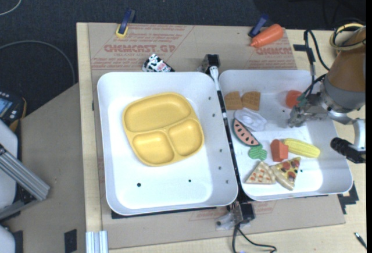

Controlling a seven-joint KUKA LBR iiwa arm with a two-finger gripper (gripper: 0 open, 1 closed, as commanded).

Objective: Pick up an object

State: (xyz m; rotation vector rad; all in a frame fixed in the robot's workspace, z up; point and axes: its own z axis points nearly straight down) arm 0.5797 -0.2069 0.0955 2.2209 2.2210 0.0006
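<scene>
Toys fill the right bin (pixel 340 179): two crackers (pixel 243 100), a watermelon slice (pixel 244 133), a corn cob (pixel 301 147), pizza slices (pixel 273 173) and a red piece (pixel 293 97). Just beside that red piece hangs the gripper (pixel 297 118), low over the bin floor; whether its fingers are spread or pressed together I cannot tell. A yellow divided tray (pixel 163 128) lies in the left bin (pixel 116 188).

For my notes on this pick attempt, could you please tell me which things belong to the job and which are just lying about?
Job:
gripper
red piece
corn cob
watermelon slice
pizza slices
right bin

Lying about:
yellow divided plate
left bin
orange clamp
</scene>
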